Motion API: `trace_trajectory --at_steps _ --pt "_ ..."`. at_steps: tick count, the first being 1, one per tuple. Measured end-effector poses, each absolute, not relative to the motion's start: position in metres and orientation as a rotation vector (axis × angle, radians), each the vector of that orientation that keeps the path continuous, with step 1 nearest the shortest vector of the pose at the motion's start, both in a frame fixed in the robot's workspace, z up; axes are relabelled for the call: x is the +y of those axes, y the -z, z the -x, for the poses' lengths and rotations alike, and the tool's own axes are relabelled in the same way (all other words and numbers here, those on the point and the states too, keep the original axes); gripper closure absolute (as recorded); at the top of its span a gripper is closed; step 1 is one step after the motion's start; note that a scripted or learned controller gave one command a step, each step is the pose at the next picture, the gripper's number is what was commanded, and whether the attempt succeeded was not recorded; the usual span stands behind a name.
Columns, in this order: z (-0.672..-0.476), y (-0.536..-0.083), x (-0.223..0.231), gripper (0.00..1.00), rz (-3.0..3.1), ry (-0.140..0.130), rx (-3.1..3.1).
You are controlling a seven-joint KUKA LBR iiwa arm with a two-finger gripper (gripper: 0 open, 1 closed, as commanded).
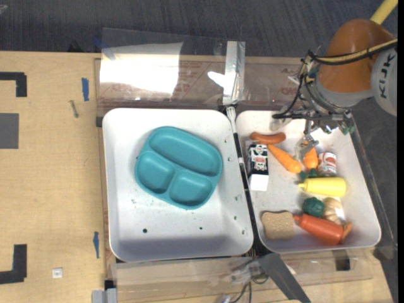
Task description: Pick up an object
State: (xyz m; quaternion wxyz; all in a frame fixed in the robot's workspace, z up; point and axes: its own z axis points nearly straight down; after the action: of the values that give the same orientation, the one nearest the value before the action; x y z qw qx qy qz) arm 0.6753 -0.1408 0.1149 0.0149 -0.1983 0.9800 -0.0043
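Orange carrot (288,159) just below-left of gripper (310,139) | my read: grip state unclear | black-white carton (258,158) print illegible

A pale wooden bench (50,169) is seen from above; two shallow white bins are set on it side by side, touching along their inner edges; the left bin (120,226) is the larger, the right bin (366,213) lies just beside it; black tape marks (16,84) and short blue tape strips (84,88) are stuck on the bench's left part.
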Motion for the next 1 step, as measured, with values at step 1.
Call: trace_trajectory --at_steps 1 --pt "-0.6674 -0.1065 -0.1384 0.0 0.751 0.019 3.01"
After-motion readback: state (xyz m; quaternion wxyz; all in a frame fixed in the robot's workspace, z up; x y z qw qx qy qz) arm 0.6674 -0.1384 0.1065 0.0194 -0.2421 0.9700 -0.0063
